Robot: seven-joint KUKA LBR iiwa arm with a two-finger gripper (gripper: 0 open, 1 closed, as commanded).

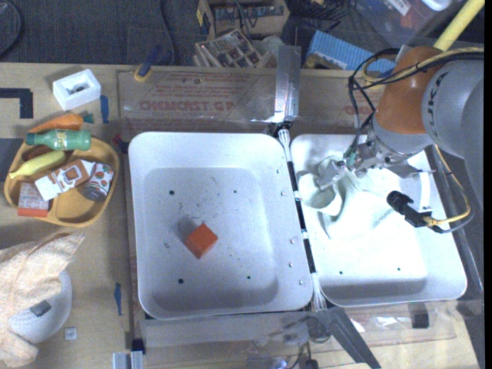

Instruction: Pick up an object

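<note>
Two shallow white bins are seen side by side across the middle of the frame, the left bin (154, 156) larger in the picture than the right bin (430, 279); a single orange block (202, 240) is found on the floor of the left bin, a little below and left of that bin's centre, standing apart from every wall. The arm (419, 91) is brought in from the upper right of the frame, and its gripper (332, 177) is held over the upper left part of the right bin, near the divider between the two bins; whether its fingers stand wide or narrow cannot be told, since pale metal is blurred against the white floor there, and nothing is seen held. The relation on which the coming move is judged to turn is this: the block lies to the left of the gripper and lower in the frame, across the divider, so a reach leftward and downward in the picture would be required before any descent. The block appears roughly cubic and turned cornerwise to the bin's walls, so no long axis is to be favoured; a wrist turn to meet two flat faces would likely be needed. At the left edge of the frame a tan bowl (65, 214) of small toys and a crumpled cloth (38, 275) are set outside the bins.
</note>
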